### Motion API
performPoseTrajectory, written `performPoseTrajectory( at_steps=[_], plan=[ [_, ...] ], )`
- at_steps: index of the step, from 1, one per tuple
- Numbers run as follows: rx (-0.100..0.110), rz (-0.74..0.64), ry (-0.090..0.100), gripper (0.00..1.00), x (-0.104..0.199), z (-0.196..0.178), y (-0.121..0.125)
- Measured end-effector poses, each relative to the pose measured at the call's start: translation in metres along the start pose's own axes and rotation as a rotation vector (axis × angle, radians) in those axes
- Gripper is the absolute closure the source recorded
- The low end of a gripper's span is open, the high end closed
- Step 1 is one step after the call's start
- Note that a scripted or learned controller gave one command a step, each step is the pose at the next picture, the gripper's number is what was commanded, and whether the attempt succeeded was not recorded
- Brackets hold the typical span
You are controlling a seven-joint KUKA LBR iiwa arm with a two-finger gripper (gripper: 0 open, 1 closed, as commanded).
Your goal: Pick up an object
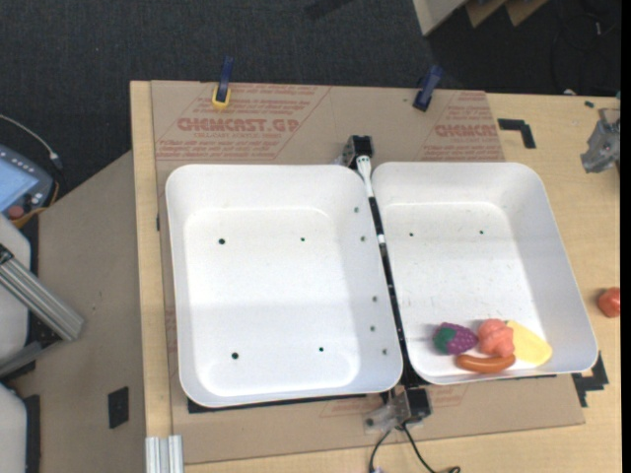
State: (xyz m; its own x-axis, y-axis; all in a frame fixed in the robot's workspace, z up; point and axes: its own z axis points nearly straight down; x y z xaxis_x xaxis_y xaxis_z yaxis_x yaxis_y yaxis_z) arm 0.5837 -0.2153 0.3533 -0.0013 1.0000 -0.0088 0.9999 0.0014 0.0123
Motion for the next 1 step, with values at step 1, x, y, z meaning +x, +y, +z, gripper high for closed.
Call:
performPoseTrajectory(
  at_steps=[1],
  plan=[
    [0.008, -0.001, 0.007, 1.00, 0.0455, -0.0202, -0.0037]
  ],
)
